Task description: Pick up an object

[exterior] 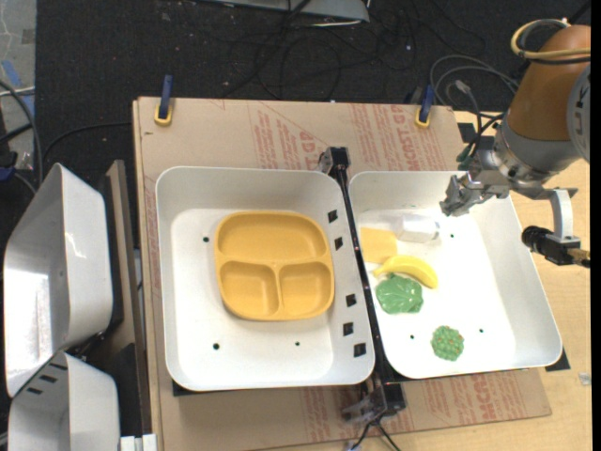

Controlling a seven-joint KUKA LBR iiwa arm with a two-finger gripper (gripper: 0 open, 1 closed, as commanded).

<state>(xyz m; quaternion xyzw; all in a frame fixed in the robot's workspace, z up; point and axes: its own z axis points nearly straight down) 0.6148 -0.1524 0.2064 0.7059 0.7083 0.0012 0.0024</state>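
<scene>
smooth yellow plastic tray, glossy white plastic bins, matt brown cardboard

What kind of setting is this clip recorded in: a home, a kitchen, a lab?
Most likely a robotics lab bench. A cardboard sheet is clamped under two white bins, loose cables trail over the dark floor, and the arm's tool hovers over toy food such as a plastic banana.

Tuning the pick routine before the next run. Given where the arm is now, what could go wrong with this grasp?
1. The hand hangs at the right bin's far edge, near the whitish object; pale on white, it may be missed.
2. The yellow block, banana and green leafy piece crowd together, so closing there could nudge or grab two.
3. They lie near the divider, leaving little finger room.
</scene>
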